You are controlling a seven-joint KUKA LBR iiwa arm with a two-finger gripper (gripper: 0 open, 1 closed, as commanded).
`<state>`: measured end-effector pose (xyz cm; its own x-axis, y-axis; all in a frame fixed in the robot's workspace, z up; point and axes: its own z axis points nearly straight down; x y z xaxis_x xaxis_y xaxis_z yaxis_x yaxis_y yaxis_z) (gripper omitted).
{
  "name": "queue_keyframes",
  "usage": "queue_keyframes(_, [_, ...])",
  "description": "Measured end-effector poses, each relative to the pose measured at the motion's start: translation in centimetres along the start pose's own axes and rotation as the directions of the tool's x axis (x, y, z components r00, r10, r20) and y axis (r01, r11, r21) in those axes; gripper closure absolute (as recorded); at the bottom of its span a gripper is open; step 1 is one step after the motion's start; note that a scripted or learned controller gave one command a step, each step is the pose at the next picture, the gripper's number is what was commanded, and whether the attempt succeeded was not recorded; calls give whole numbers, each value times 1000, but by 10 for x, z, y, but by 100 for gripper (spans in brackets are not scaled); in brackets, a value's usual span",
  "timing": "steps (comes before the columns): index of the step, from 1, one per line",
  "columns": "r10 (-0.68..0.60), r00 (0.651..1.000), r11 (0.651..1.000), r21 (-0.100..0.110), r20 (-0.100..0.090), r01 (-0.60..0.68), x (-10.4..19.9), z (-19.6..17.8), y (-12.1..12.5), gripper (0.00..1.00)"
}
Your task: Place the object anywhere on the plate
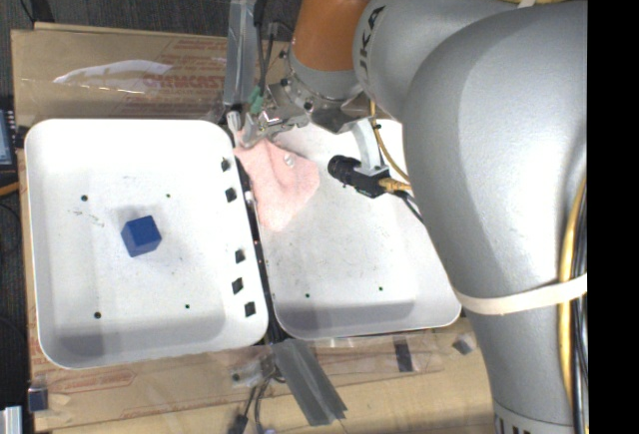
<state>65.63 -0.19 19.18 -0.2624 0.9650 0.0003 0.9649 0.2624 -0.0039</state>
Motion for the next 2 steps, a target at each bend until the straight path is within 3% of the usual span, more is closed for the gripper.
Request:
queue_keyframes(1, [-11, 1000, 1000, -1, 0, 11, 1, -40, 0, 100])
queue_keyframes(2, [-404, 915, 915, 1, 0, 404, 56, -36, -25, 100])
